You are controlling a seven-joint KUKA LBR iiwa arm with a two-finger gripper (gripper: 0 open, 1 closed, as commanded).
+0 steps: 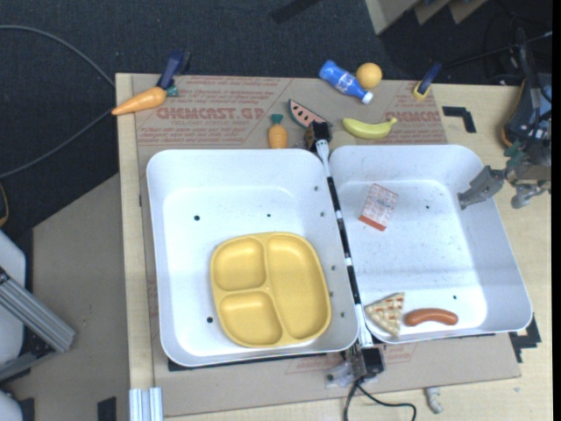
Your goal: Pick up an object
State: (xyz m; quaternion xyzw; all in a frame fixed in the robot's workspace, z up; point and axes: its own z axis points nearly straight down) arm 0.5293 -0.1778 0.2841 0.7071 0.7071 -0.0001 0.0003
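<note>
My gripper (493, 196) hangs at the right rim of the right bin (456, 244), its fingers spread open with nothing between them. Inside that bin lie a small white and red packet (379, 207) near the back, and a pizza slice (386, 313) and a red sausage (430, 317) at the front edge. The gripper is well to the right of the packet and far behind the sausage. A yellow divided plate (270, 288) sits in the left bin (184, 209).
Behind the bins on the cardboard lie a carrot (138, 102), a watermelon slice (302, 112), a small orange toy (278, 135), a banana (368, 127), a blue bottle (344, 81) and an orange ball (369, 74). A black divider (337, 217) separates the bins.
</note>
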